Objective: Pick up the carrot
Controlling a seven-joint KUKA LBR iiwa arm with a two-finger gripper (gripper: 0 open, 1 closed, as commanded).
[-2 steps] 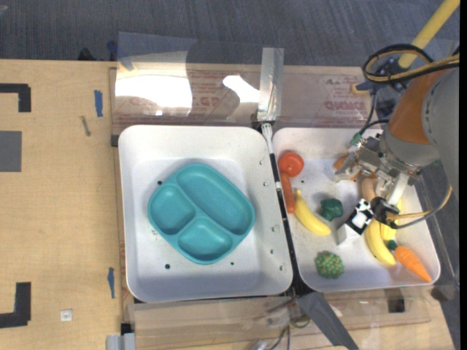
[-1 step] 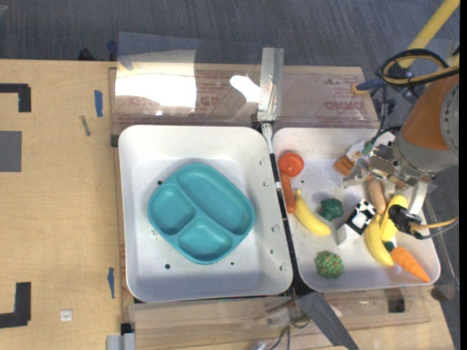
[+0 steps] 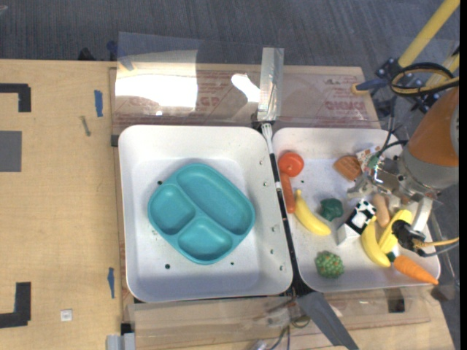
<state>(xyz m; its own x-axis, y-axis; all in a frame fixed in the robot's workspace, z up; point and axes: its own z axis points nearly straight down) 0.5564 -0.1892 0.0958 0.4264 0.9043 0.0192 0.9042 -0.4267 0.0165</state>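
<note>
The carrot [image 3: 414, 269] is an orange cone lying at the front right corner of the right bin [image 3: 321, 141], with its thick end against a bunch of yellow bananas [image 3: 376, 243]. My gripper [image 3: 398, 211] hangs low over the right side of that bin, just above and behind the bananas and a short way behind the carrot. A black and white cube [image 3: 361, 216] sits right at its left side. Nothing shows between the fingers.
The right bin also holds a single banana [image 3: 311, 219], a round orange fruit [image 3: 290, 163], a slim orange piece [image 3: 289, 196] along the divider, a dark green item [image 3: 332, 208], a green ball [image 3: 330, 263] and a brown item [image 3: 349, 167]. A teal divided plate [image 3: 201, 210] lies in the left bin [image 3: 139, 152].
</note>
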